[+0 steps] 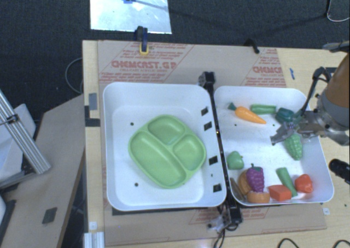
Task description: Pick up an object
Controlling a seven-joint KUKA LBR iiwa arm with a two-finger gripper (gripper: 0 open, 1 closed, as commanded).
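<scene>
I have the gripper [280, 134] down in the right bin [317, 187], its fingers spread open with nothing between them, just beside the bumpy green toy [295, 146]. Nothing is lifted yet as far as I can judge; closing on a piece and raising it remain.

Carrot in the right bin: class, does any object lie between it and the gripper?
No. The gripper sits in the right bin beside the green grapes. The carrot lies up and to its left, with bare bin floor between them.
</scene>
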